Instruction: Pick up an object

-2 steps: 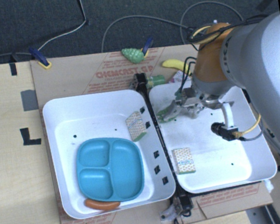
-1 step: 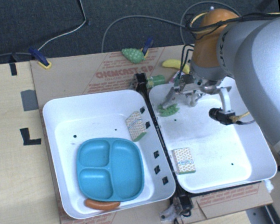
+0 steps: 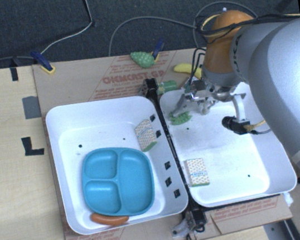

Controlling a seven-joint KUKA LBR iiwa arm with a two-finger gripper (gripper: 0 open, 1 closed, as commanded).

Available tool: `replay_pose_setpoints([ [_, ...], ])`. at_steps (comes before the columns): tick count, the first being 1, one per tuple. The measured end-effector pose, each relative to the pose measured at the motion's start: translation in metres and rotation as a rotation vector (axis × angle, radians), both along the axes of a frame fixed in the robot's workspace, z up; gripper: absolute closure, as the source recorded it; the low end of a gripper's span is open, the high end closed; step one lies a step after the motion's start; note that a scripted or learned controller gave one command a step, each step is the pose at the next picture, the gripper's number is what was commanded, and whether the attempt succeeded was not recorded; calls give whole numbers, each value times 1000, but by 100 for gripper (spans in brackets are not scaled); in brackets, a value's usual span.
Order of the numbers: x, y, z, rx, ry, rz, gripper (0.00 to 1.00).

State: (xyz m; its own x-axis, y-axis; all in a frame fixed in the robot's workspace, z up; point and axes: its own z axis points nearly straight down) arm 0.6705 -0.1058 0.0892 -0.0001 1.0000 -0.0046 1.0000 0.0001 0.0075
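My gripper (image 3: 182, 107) hangs low over the far left corner of the right bin (image 3: 273, 182), under the grey arm with its orange band. A small green object (image 3: 181, 119) lies on the bin floor right below and against the gripper's tip; whether it is gripped cannot be made out. A patterned sponge (image 3: 196, 172) lies flat near the right bin's front left side. In the left bin (image 3: 68, 158) sit a blue divided plate (image 3: 117, 180), an orange sausage-shaped piece (image 3: 109, 219) at the front, and a second patterned sponge (image 3: 146, 134) leaning by the right wall.
A black divider (image 3: 165, 142) runs between the bins. Behind the bins on the cardboard lie a green lump (image 3: 142, 58), a yellow piece (image 3: 186, 69) and blue clips (image 3: 45, 63). The arm's bulk covers the right side of the right bin. Cables run along the back.
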Motion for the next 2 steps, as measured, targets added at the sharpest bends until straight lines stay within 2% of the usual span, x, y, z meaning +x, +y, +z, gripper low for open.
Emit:
replay_pose_setpoints([
  [1,3,4,14,8,-6,1,100],
  [2,-43,51,96,5,5,3,100],
])
